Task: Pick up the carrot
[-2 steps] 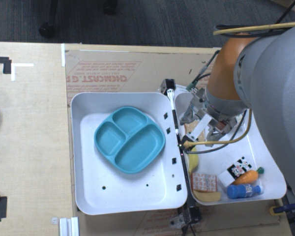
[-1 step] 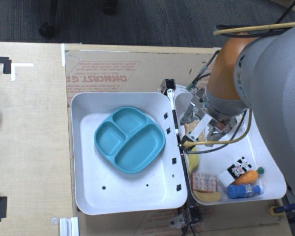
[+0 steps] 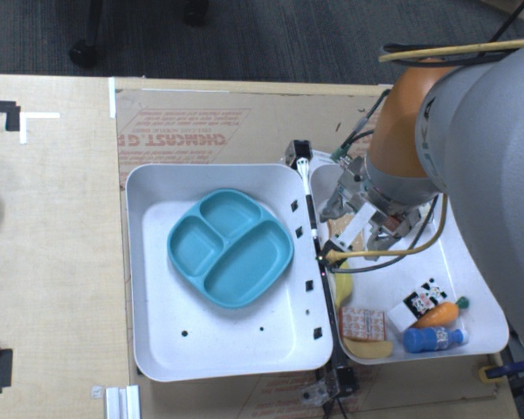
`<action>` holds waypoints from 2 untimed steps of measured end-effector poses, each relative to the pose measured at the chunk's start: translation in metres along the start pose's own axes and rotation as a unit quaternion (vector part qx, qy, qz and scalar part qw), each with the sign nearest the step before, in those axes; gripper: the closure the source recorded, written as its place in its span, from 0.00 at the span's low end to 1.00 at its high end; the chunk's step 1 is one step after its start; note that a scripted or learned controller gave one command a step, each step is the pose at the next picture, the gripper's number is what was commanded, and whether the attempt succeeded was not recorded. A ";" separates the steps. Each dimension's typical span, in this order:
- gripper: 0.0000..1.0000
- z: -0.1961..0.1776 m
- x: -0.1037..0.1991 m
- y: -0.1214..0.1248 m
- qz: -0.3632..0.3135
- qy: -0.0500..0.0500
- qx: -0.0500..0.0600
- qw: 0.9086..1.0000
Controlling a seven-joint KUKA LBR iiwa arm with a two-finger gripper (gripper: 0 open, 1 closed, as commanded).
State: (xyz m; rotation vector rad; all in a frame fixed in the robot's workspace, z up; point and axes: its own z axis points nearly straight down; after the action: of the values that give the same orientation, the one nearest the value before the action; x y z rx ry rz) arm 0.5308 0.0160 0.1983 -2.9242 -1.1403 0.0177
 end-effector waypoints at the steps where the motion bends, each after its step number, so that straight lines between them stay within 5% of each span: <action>1: 0.00 0.008 0.034 -0.022 0.115 0.002 -0.001 0.993; 2: 0.00 0.061 0.025 -0.093 0.103 0.005 -0.001 0.995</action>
State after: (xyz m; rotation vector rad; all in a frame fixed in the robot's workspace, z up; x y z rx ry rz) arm 0.4855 0.1008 0.1378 -3.0247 -0.8342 0.0023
